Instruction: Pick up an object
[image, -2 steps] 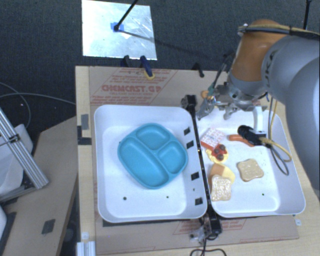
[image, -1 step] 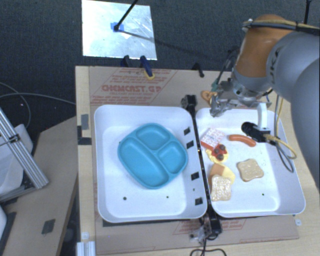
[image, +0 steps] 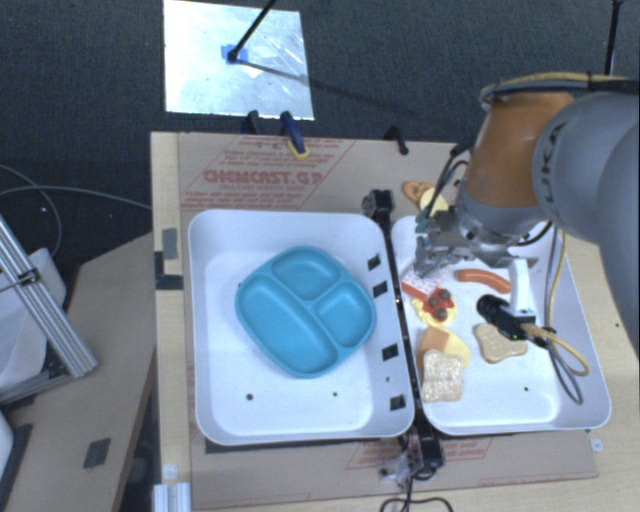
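The right bin (image: 575, 395) holds several toy foods. An orange-red sausage (image: 483, 278) lies near its middle, and a pizza slice with red toppings (image: 437, 304) sits by the left wall. Below the slice are a yellow cheese wedge (image: 446, 345) and a grainy bread slice (image: 443, 376). A tan toast piece (image: 498, 344) lies further right. My gripper (image: 429, 258) hangs in the bin's upper left part, just above the pizza slice and left of the sausage. The wrist hides what is directly under it.
The left bin (image: 220, 400) carries a blue divided plate (image: 304, 311). A small orange and yellow food piece (image: 416, 191) shows at the right bin's far edge, behind the arm. A black divider (image: 393, 300) with clips runs between the bins.
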